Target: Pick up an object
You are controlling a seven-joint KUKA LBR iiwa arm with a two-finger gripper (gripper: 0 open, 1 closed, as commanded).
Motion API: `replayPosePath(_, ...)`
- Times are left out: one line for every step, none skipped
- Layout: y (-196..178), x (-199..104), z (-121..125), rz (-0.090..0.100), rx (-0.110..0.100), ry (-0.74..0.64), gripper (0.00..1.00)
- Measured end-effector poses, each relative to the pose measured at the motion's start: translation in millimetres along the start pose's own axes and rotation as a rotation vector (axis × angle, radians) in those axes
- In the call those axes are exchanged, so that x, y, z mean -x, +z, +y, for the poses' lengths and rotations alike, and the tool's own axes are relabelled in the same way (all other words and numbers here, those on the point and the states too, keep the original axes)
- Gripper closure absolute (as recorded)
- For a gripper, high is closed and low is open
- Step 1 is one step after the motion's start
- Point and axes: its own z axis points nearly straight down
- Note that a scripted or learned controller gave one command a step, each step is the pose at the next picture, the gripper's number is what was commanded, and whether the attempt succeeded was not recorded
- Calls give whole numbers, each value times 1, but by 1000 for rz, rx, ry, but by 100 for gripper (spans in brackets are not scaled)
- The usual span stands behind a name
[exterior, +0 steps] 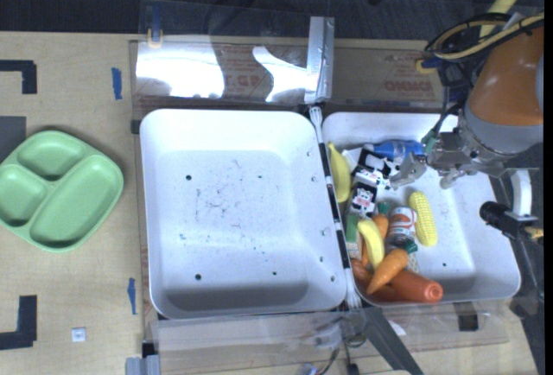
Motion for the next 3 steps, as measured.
replayPosePath(98, 22, -29, -2, 10, -312, 0)
replayPosePath(89, 24, -26, -4, 16, -309, 100)
replayPosePath(-5, -48, -9, -2, 3, -402, 100)
